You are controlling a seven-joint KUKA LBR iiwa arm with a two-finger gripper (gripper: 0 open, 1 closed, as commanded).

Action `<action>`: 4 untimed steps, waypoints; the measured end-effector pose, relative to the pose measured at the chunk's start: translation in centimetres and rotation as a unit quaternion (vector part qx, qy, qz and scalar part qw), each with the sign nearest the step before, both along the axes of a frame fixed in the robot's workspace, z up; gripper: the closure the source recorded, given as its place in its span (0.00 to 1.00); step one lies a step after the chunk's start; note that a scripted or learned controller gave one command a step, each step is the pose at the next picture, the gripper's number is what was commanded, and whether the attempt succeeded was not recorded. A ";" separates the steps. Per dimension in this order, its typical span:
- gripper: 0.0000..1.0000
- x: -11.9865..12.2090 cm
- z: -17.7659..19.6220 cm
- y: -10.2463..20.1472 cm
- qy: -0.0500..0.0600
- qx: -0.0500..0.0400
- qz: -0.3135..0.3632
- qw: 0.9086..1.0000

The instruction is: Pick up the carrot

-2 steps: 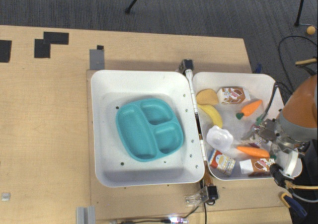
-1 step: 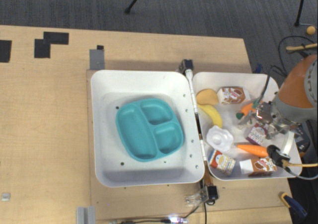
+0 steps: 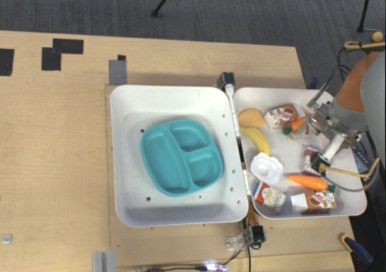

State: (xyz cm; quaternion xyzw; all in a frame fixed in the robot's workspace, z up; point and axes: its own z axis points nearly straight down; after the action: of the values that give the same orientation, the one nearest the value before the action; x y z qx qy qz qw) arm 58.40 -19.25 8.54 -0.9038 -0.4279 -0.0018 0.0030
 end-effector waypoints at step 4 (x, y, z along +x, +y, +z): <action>0.00 -0.4 0.1 3.0 -0.003 -0.005 0.095 0.995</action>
State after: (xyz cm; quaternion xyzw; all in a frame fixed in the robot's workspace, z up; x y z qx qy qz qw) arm 57.96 -16.30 8.62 -0.8590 -0.5120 -0.0019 -0.0025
